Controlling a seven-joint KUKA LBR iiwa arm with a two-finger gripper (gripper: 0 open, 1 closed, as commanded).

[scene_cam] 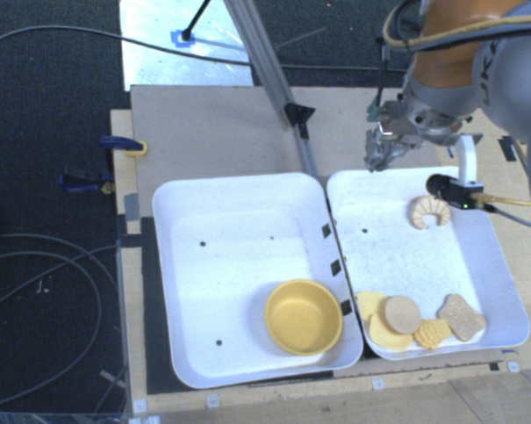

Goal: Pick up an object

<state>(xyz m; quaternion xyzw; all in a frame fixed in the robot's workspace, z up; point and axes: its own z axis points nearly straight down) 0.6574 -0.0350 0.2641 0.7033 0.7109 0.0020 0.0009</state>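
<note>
My gripper (379,155) hangs over the far edge of the right bin (506,284), near its back left corner, with nothing visible between its fingers. A croissant (430,211) lies in the right bin's back part, to the right of and nearer than the gripper. Along that bin's front edge sit a yellow flat piece (376,320), a round beige biscuit (401,314), a ridged golden snack (432,333) and a tan bread-like piece (462,318). A yellow bowl (302,316) rests in the left bin (188,254), at its front right.
A slanted metal pole (268,62) with a black clamp (300,115) crosses behind the bins. A black and white fitting with a cable (458,189) overhangs the right bin's back edge beside the croissant. Clamps (122,145) sit on the bench's left edge.
</note>
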